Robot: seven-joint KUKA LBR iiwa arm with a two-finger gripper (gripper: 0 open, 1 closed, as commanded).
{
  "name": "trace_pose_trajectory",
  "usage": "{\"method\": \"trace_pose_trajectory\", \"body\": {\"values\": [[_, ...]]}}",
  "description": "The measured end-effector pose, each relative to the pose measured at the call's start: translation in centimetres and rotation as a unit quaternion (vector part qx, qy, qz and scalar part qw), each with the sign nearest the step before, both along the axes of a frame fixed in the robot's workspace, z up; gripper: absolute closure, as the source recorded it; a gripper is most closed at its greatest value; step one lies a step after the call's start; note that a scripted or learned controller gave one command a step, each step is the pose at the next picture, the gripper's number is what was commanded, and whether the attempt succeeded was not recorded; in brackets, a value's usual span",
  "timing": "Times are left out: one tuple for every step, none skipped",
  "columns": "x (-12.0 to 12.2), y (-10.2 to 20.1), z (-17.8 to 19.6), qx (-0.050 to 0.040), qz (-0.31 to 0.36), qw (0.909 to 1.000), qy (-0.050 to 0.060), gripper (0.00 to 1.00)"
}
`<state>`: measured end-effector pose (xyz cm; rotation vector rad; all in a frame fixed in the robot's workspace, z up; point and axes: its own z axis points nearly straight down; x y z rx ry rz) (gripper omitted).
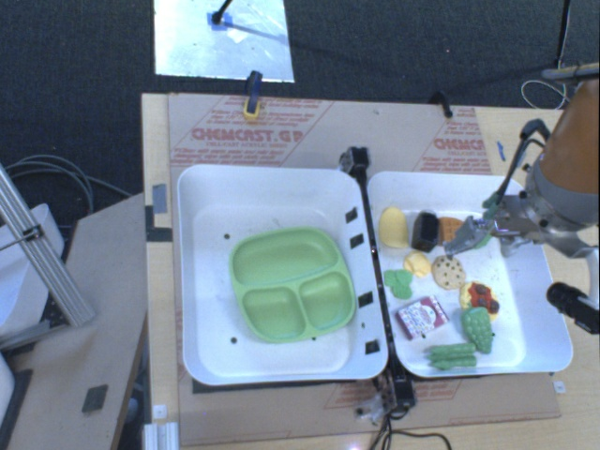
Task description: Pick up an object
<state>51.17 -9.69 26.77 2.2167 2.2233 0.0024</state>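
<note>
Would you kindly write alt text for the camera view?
The gripper hovers over the right bin, among toy foods including a cookie and a yellow piece. The left bin holds a green divided tray.

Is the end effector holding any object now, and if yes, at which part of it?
It cannot be told. The end effector is low in the right bin, near an orange item and a cookie, but no object is seen in it.
</note>
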Motion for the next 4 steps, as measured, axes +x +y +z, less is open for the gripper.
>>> {"method": "trace_pose_trajectory", "body": {"values": [[5.2,-4.3,-7.3,-0.0008,-0.002,1.0000,0.000,0.00],[8.5,-6.6,-11.0,-0.0009,-0.001,1.0000,-0.001,0.00],[11.0,-7.4,-16.3,-0.0023,0.000,1.0000,-0.010,0.00],[11.0,-7.5,-15.3,-0.0020,0.000,1.0000,-0.009,1.00]]}}
